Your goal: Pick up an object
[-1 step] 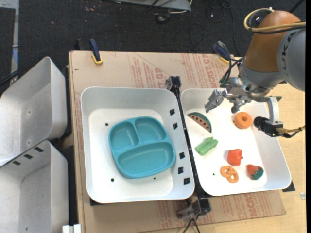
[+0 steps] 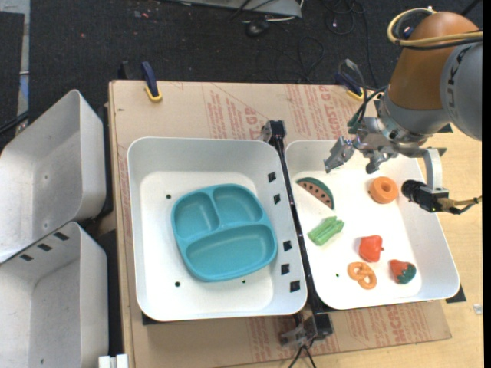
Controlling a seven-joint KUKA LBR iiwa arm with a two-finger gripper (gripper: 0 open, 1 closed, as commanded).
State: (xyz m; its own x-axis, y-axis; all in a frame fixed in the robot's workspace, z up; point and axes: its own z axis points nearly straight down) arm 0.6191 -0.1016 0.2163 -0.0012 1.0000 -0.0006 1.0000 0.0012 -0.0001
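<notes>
A camera looks down at a slant on a brown tabletop [image 2: 207,106] carrying two shallow white bins side by side. The left bin [image 2: 146,205], in the centre of the frame, holds a teal plate [image 2: 222,232] with three compartments, lying flat and slightly turned. The right bin [image 2: 433,244] holds six small toy foods. A watermelon slice [image 2: 316,191] lies near its upper left, close to the divider between the bins. Below it and a little to the right sits a green bean pod [image 2: 325,230]. An orange doughnut [image 2: 383,189] rests toward the upper right of the bin. Lower down, a red pepper [image 2: 370,248] sits near the middle, a pretzel [image 2: 361,274] lies just below it, and a strawberry [image 2: 402,271] lies to the right of the pretzel. The grey arm [image 2: 430,75] with its orange band enters from the upper right of the frame, and its hand [image 2: 359,153] hangs over the upper edge of the right bin, above and between the watermelon slice and the doughnut. Its fingers are spread apart and grasp nothing. Two more white bins [image 2: 46,205] stand at the left edge of the frame, off the tabletop.
</notes>
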